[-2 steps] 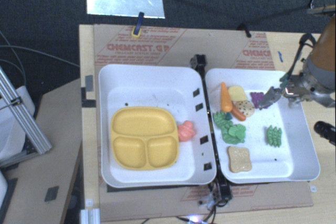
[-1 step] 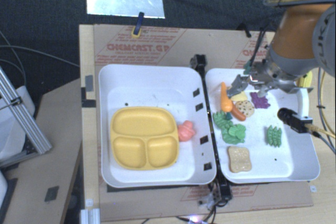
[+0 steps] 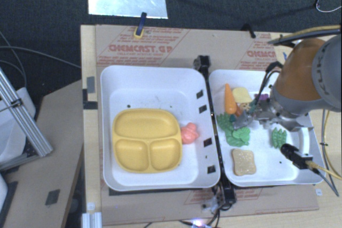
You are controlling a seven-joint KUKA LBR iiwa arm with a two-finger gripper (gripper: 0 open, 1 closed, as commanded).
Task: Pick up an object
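We see the pincer [image 3: 241,118] low over the leafy green toy [image 3: 235,133] in the right bin [image 3: 267,171]; its grip we cannot tell.

In the right bin [image 3: 267,176], an orange carrot [image 3: 230,99] lies at 11 o'clock beside a pale yellow block [image 3: 241,95]; green leafy pieces [image 3: 235,133] sit centre-left, another green piece [image 3: 277,138] at 3 o'clock, toast slice [image 3: 243,162] flat at 7 o'clock.
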